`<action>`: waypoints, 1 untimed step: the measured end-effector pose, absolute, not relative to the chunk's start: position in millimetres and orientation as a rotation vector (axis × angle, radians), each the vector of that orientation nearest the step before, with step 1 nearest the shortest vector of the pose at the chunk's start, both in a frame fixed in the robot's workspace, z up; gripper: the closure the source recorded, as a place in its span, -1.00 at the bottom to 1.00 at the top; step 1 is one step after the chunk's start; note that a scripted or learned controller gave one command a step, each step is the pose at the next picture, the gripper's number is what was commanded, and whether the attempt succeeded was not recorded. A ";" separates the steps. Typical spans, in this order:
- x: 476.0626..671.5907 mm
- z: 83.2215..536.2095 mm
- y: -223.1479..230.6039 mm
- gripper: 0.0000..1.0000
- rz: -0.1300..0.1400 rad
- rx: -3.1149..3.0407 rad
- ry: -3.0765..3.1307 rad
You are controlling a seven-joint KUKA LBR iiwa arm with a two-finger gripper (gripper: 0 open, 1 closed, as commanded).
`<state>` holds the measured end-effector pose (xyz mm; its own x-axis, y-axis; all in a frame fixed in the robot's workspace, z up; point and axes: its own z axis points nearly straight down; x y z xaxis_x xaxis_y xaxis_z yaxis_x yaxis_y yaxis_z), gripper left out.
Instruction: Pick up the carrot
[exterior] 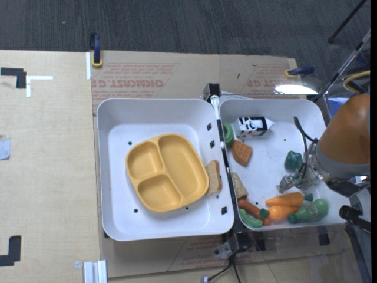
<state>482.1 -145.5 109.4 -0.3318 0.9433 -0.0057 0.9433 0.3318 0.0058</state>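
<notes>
Two white bins [109, 175] [277, 108]; one yellow plate [166, 173] (three compartments); two carrots [285, 200] [250, 207].

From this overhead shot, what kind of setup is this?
Probably a robot lab test bench, not a kitchen: two white bins clipped onto cardboard, toy food such as the carrot loose in one, a yellow divided plate in the other, and an arm reaching in.

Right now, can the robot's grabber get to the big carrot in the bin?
Probably yes. The gripper hangs just above the carrot in the right bin, with nothing lying over it. The green toy and another orange piece crowd close, so it may bump those.
</notes>
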 end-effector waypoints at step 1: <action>482.1 109.4 -145.4 -1.00 0.002 1.812 2.557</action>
<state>482.1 -145.4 109.4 -0.3313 0.9435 -0.0055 0.9435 0.3314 0.0057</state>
